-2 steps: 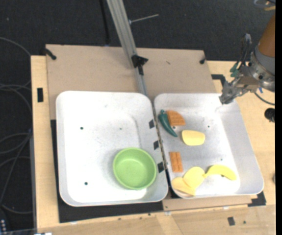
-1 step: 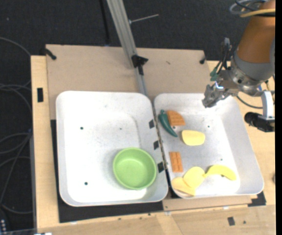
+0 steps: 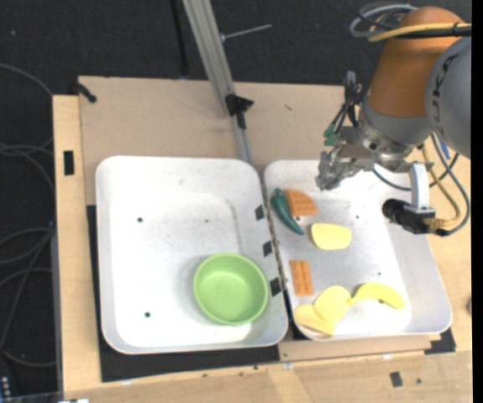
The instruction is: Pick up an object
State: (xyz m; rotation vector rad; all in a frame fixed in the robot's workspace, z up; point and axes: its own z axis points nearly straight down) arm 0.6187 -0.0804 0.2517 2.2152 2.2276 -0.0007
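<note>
- Gripper (image 3: 332, 177) hangs over the far part of the right bin (image 3: 409, 305), nothing between its fingers. Whether the fingers stand apart or together I cannot tell at this angle.
- Judged step: approach, no object chosen for certain yet.
- Landmark for positions: the oval yellow piece (image 3: 331, 237), lying alone on bare floor near the middle of the right bin.
- Gripper sits beyond that piece, toward the far rim, roughly in line with it (likeliest target, in my judgement).
- Green pepper (image 3: 288, 211) lies left of the yellow piece and slightly farther back, touching an orange block (image 3: 302, 203). Both are close to the dividing wall.
- Second orange block (image 3: 301, 277) lies nearer the camera and left of the yellow piece, hard against the same wall.
- Yellow pile (image 3: 325, 309) and a banana (image 3: 380, 295) lie on the near side of the yellow piece, by the front rim.
- Green bowl (image 3: 231, 288) is well left of the yellow piece, in the left bin (image 3: 140, 191).
- To do it well: go for the lone yellow piece, since it has free floor all round for the fingers. Centre over it, align the fingers across its short axis, descend straight.
- Avoid the wall-side items (a finger would likely strike the divider).
- Risk: the piece looks flat and smooth, so it may slide out on closing.
</note>
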